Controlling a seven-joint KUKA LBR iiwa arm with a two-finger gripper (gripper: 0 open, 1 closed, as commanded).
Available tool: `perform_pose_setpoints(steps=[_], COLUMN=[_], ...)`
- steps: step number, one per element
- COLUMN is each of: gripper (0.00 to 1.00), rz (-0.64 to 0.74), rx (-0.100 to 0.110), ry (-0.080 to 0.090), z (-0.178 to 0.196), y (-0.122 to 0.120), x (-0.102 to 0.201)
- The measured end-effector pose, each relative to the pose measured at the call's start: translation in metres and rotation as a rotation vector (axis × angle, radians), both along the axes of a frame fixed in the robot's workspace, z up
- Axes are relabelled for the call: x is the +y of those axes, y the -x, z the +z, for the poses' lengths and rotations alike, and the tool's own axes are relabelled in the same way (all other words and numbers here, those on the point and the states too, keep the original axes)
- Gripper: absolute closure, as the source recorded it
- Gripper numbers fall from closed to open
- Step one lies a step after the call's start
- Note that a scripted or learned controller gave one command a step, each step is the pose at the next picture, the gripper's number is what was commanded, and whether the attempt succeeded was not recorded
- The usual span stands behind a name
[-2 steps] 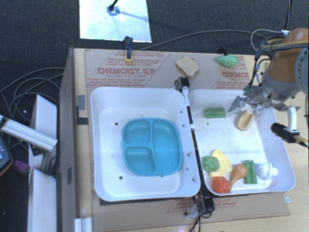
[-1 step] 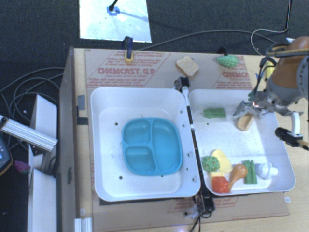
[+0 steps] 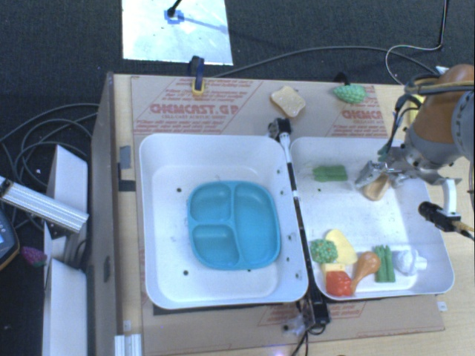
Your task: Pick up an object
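Note:
My gripper [image 3: 376, 175] hangs over the upper right part of the right bin [image 3: 430, 284], and the arm comes in from the right. A small tan object [image 3: 376, 190] lies right at the gripper's tip. I cannot make out whether it is gripped or just under the tip. To the gripper's left is a green flat block [image 3: 329, 173]. At the bin's front lie a broccoli piece [image 3: 323, 251], a yellow piece [image 3: 341, 243], a red piece [image 3: 338, 282], a brown drumstick [image 3: 364, 265], green stalks [image 3: 384, 263] and a white object [image 3: 407, 260].
The left bin [image 3: 159, 199] holds a blue divided plate [image 3: 234, 225]. On the cardboard behind the bins sit a toast slice [image 3: 288, 101] and a green knobbly toy [image 3: 349, 93]. A yellow-and-blue clamp [image 3: 197, 76] stands at the bench's back edge. Cables run along the right side.

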State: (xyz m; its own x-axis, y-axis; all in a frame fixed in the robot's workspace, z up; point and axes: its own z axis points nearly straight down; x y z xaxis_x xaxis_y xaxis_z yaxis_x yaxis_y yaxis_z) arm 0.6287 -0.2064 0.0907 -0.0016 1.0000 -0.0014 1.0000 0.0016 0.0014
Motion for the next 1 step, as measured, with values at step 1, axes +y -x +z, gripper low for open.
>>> perform_pose_setpoints(steps=[1], gripper=[1.00], rz=[0.001], rx=[-0.004], ry=[0.001], z=[0.0113], y=[-0.0011], x=[-0.0002])
